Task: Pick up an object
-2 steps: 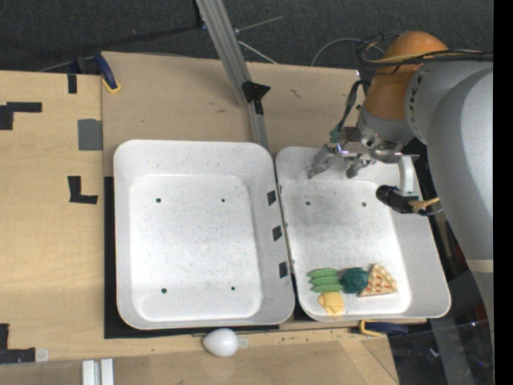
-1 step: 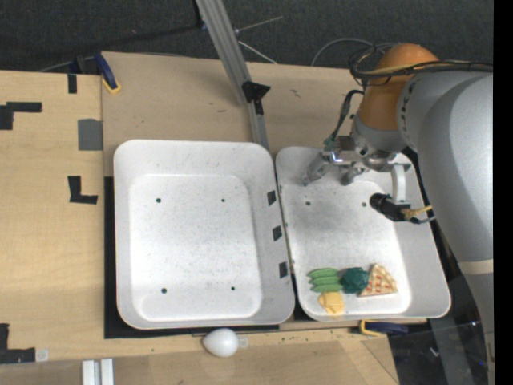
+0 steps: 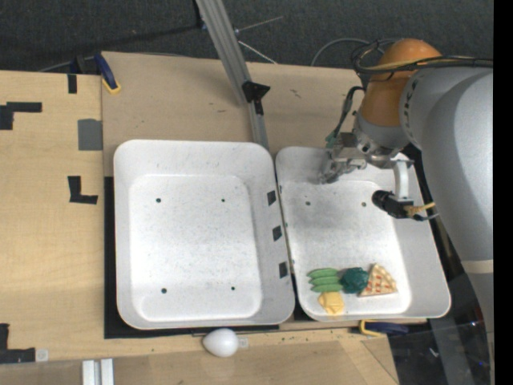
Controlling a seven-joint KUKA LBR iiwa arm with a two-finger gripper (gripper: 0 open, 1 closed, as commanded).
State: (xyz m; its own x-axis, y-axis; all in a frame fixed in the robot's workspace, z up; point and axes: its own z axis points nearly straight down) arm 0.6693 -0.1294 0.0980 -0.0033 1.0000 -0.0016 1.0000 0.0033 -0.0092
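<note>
— Arm's pose? Reaching in from the right, grey and bulky, orange band [image 3: 401, 74] above the wrist, gripper [image 3: 337, 167] lowered over the far corner of the right bin [image 3: 337, 223]. Fingers too small and blurred to tell whether spread or closed; nothing seen between them.

— Materials and shapes? Two shallow white bins, speckled, with rounded corners. Left bin [image 3: 196, 231] just beside the right bin, rims touching. Bench of pale wood. A white egg-shaped thing [image 3: 220, 342] lying on the bench, out past the left bin's near rim.

— Toy food? Clustered at the near end of the right bin, well apart from the gripper: green pods [image 3: 324, 277], a dark green lump [image 3: 353, 279], a yellow piece [image 3: 331, 301], an orange-tan checked wedge [image 3: 378, 282]. All small, bunched together and touching.
</note>
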